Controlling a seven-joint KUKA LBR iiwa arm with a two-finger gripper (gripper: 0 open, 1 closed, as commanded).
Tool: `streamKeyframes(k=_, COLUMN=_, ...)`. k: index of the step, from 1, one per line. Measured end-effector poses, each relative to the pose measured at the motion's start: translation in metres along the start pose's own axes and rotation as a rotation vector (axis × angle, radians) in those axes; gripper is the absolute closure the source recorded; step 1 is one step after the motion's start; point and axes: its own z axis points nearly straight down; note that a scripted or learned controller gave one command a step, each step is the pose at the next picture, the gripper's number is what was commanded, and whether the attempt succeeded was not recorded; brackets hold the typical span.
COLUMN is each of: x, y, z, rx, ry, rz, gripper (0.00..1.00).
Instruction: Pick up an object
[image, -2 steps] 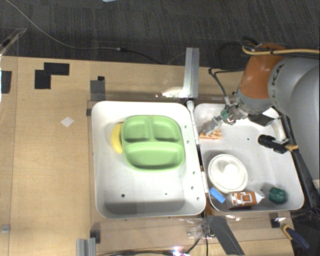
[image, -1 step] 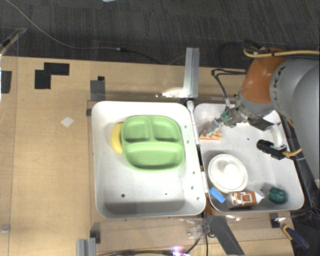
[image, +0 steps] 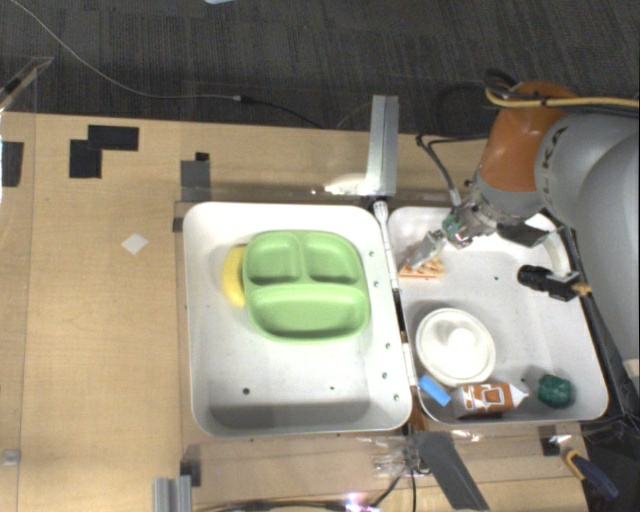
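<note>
Since nothing is lifted yet, I'd call the pick barely started. My claw (image: 437, 243) is low in the right bin (image: 590, 395); can't tell its state. An orange-and-white flat piece (image: 421, 267) lies just beside and below it, seemingly touching. The white bowl (image: 456, 345) is further out.

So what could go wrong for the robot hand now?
The gripper is low by the orange snack, which lies close to the bin wall. The fingers might bump that wall or just push the snack against it instead of grabbing it. The white bowl sits just below the snack, so a slide could knock into it. A black cable loops near the arm and might snag.
</note>
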Motion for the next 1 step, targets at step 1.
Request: streamKeyframes(k=1, x=0.0393, y=-0.0893, z=-0.0002, rx=-0.027, ry=-0.012, rz=0.125, gripper=0.00)
